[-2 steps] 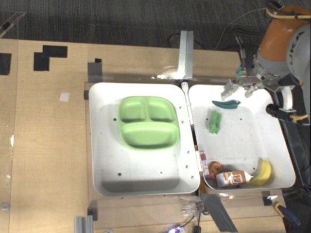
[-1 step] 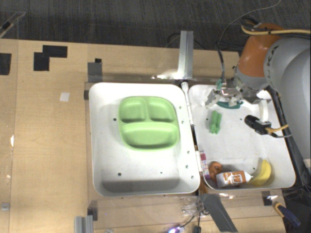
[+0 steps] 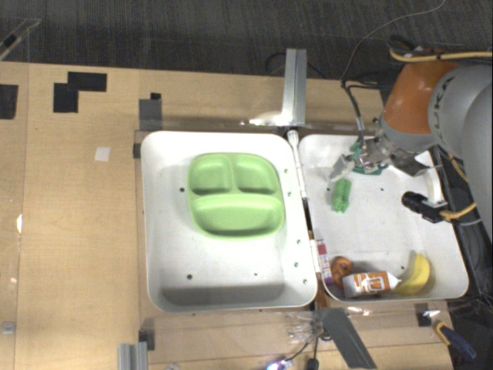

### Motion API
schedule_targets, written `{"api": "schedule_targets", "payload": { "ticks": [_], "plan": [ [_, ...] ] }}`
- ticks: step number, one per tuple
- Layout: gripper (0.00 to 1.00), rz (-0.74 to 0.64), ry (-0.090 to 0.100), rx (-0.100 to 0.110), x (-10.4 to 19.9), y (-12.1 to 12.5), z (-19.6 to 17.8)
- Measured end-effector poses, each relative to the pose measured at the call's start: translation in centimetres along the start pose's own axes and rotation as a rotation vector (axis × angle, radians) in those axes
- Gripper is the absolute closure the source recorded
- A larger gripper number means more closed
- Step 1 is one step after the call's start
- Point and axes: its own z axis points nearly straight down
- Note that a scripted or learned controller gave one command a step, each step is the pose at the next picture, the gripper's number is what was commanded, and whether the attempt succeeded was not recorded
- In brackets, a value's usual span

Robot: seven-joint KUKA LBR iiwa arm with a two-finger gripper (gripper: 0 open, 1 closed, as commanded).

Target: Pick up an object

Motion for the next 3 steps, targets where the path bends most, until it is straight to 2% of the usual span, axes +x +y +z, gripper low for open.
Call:
{"api": "schedule_targets", "payload": {
  "ticks": [1, 2, 3],
  "plan": [
    [0.0, -0.234, 0.007, 0.013, 3.0, -2.2, 0.7],
    [0.0, -0.234, 0.007, 0.013, 3.0, -2.2, 0.7],
    [1.0, -0.236, 0.004, 0.006, 3.1, -1.9, -0.5]
  ]
}}
